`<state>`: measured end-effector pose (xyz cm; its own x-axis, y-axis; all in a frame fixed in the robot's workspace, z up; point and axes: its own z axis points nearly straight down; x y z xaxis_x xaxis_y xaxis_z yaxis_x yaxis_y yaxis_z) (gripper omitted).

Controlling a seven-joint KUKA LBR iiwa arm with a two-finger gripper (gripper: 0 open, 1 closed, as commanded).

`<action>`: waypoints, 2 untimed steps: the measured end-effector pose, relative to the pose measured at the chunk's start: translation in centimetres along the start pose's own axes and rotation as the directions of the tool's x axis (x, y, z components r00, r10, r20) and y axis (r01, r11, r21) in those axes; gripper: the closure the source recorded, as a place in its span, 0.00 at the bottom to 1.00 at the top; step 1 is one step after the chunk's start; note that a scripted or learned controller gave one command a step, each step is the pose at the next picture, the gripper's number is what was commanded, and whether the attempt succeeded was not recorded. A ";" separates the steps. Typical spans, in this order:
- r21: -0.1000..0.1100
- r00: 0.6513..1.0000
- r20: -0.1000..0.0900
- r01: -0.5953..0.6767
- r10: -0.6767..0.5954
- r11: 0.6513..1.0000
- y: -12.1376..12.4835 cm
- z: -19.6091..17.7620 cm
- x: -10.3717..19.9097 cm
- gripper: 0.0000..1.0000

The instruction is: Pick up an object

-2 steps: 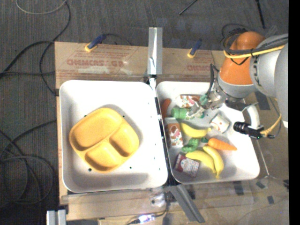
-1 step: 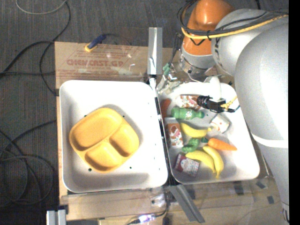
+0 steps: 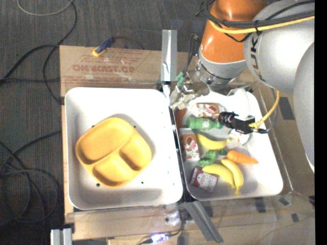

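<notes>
The right bin [image 3: 271,162] holds several toy groceries. A green bottle [image 3: 203,123] lies near its back left, with a red-and-white packet [image 3: 208,108] just behind it. A yellow banana [image 3: 211,142] lies mid-bin, an orange carrot [image 3: 242,157] to its right, and a pair of bananas [image 3: 230,173] toward the front. A brown carton [image 3: 190,147] and a dark red packet [image 3: 203,180] lie along the left wall. My gripper [image 3: 182,95] hangs over the bin's back left corner, just behind the bottle and the packet, with nothing seen in it.
The left bin [image 3: 82,101] holds a yellow divided tray [image 3: 114,151]. A cardboard sheet [image 3: 110,65] lies behind it. The arm's orange band [image 3: 230,19] and grey body cover the right bin's back right. A black plug on a yellow cable [image 3: 236,120] hangs over the bin.
</notes>
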<state>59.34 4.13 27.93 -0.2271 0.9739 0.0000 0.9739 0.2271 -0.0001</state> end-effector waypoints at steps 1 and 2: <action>0.004 1.000 -0.001 0.003 -0.003 1.000 0.0 -0.7 0.2 1.00; 0.002 0.995 0.001 0.105 -0.105 0.995 -8.5 -9.6 4.6 1.00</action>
<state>49.99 6.70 37.55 -0.3277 0.9448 -0.0008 0.9448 0.3277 -0.0017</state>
